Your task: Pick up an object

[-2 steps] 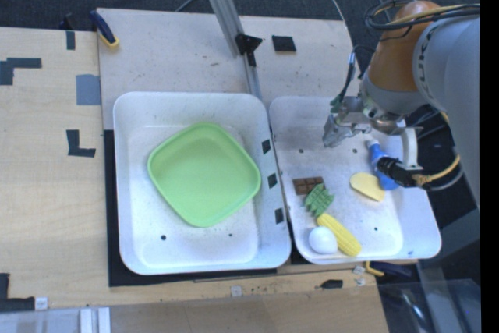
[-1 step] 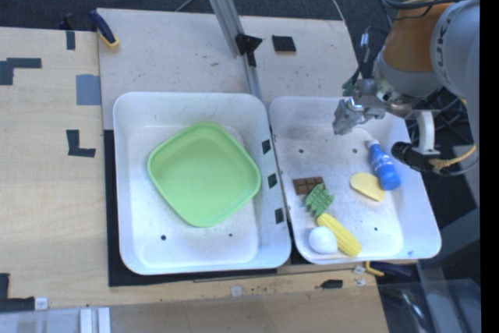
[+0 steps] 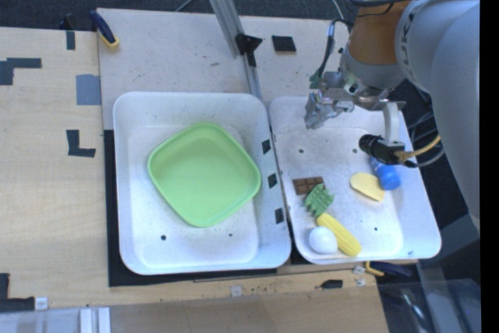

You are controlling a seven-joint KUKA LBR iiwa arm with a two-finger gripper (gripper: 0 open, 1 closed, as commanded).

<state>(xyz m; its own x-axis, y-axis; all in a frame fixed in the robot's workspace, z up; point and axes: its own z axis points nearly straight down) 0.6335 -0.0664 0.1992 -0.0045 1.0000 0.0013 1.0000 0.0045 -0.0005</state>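
My gripper hangs over the far left corner of the right bin, pointing down, with no object seen in it. Toward the near side of that bin lie a brown chocolate-bar piece, a green ridged piece, a white egg-like ball and a yellow corn cob. On the bin's right side, a pale yellow flat piece rests against a small blue object. All of these sit apart from the gripper, below it in the view.
The left bin holds a light green square plate. A metal pole rises behind the bins near their shared wall. The grey arm with its orange band comes in over the right bin's far right.
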